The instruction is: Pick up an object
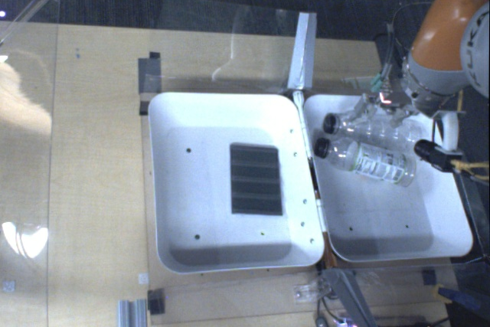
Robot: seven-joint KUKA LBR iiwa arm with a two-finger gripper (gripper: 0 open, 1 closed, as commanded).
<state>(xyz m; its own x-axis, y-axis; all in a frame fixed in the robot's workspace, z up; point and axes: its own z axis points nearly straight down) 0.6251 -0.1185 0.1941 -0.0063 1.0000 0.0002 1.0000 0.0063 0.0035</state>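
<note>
Two clear plastic bottles with black caps lie side by side in the right bin [398, 237]. The nearer bottle [371, 159] points its cap to the left, toward the divider. The farther bottle [366, 126] lies just behind it, with its cap also to the left. My gripper [387, 103] hangs over the back of the right bin, right above the farther bottle's body. A dark ribbed rectangular block [255, 178] lies flat in the middle of the left bin [176, 165].
The grey arm with its orange band [448, 19] comes in from the upper right over the right bin's back edge. A metal bar [303, 50] stands behind the gap between the bins. Wooden bench spreads to the left.
</note>
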